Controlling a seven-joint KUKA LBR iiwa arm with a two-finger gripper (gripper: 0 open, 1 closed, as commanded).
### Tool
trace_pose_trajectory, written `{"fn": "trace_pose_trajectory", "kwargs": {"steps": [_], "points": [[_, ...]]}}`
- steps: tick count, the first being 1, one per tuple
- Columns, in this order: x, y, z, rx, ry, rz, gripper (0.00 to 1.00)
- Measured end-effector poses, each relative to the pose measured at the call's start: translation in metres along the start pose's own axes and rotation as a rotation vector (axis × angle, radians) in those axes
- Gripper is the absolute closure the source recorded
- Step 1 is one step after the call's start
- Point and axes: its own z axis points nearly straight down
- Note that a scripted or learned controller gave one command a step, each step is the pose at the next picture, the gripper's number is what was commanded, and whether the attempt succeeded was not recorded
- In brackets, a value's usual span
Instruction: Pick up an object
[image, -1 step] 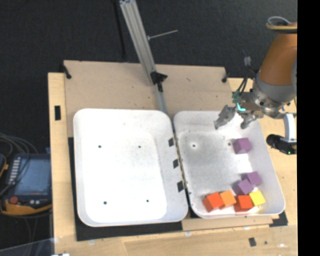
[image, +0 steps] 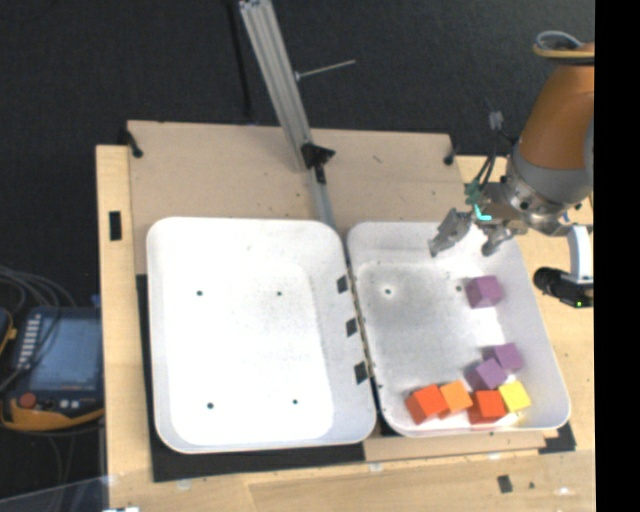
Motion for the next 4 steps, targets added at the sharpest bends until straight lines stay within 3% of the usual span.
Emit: {"fn": "trace_pose_trajectory", "kwargs": {"steps": [3,4], "points": [[-0.005,-0.006,0.154,-0.001,-0.002,0.005,0.00],[-0.006,-0.005,0.141,-0.006,-0.001,0.011,1.00]]}}
